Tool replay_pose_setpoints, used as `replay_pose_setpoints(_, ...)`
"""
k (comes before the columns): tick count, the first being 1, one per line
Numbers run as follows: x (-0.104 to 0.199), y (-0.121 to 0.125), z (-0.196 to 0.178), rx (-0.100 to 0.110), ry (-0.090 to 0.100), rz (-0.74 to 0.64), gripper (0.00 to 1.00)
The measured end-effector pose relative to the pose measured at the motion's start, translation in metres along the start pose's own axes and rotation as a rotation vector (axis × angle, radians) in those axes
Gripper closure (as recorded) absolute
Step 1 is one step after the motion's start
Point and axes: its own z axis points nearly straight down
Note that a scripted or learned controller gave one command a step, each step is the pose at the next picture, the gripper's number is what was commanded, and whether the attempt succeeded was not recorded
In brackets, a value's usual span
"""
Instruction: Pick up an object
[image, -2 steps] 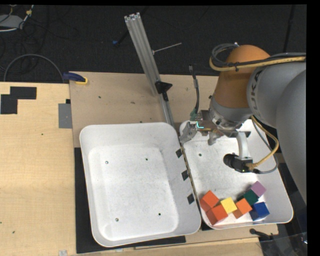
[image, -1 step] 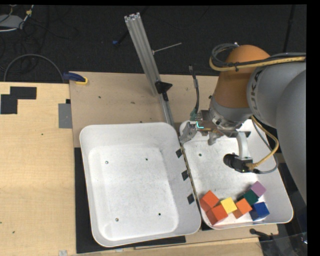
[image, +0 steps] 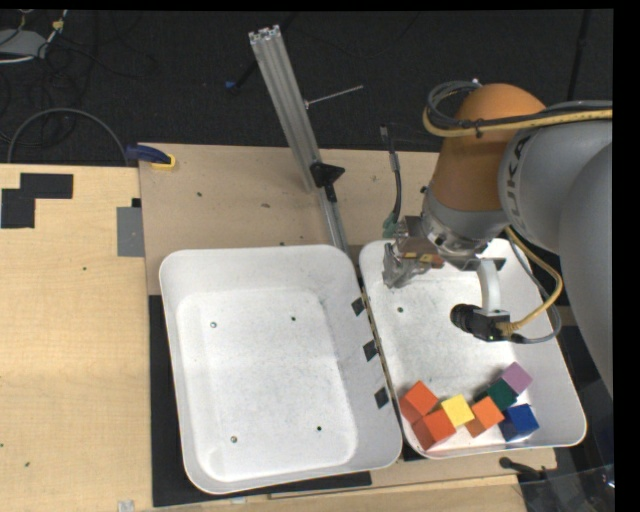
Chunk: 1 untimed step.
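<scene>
Clustering coloured blocks (image: 466, 407), right bin (image: 440, 310)

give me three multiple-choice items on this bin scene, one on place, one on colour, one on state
1. Where are the blocks?
A. near end of the right bin
B. left bin
C. on the bench

2. Which colour does the block between the orange ones have?
A. white
B. yellow
C. black

3. Where does the gripper stand?
A. among the blocks
B. over the left bin
C. at the far end of the right bin

Answers: 1 A, the blocks cluster at the right bin's near end. 2 B, the yellow block. 3 C, the gripper is far from the blocks.
</scene>
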Motion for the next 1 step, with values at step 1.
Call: replay_pose_setpoints(1,0.0608,-0.0136,0.0128,0.002,0.003,0.004,1.0)
